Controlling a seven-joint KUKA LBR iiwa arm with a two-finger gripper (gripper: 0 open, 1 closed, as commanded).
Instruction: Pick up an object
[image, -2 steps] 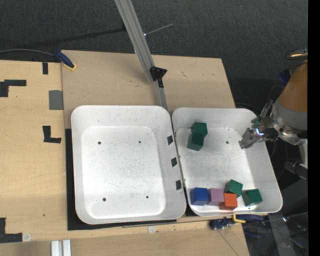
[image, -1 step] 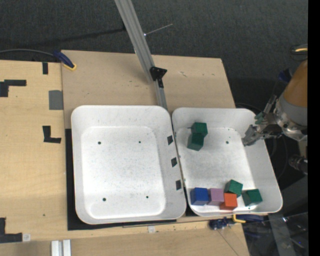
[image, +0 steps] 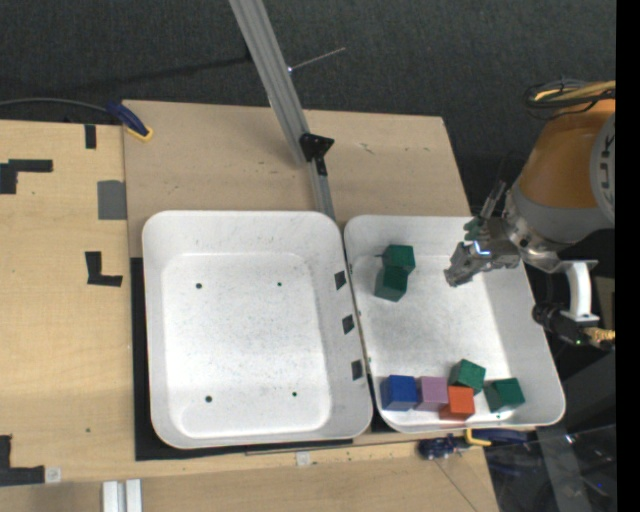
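The right bin (image: 520, 330) holds several small blocks. Two dark green blocks (image: 394, 272) sit together near its far left side. Along its near edge lie a blue block (image: 400, 391), a pale purple block (image: 434, 390), an orange block (image: 460, 401) and two green blocks (image: 467, 375) (image: 504, 393). My gripper (image: 463, 266) hangs over the far right part of this bin, to the right of the dark green pair and apart from it. Nothing shows between its fingers.
The left bin (image: 160, 300) lies beside the right one, with a shared raised rim between them. A slanted metal pole (image: 285, 90) crosses the bench behind the bins. The arm's orange band (image: 570, 170) sits over the right bin's far right corner.
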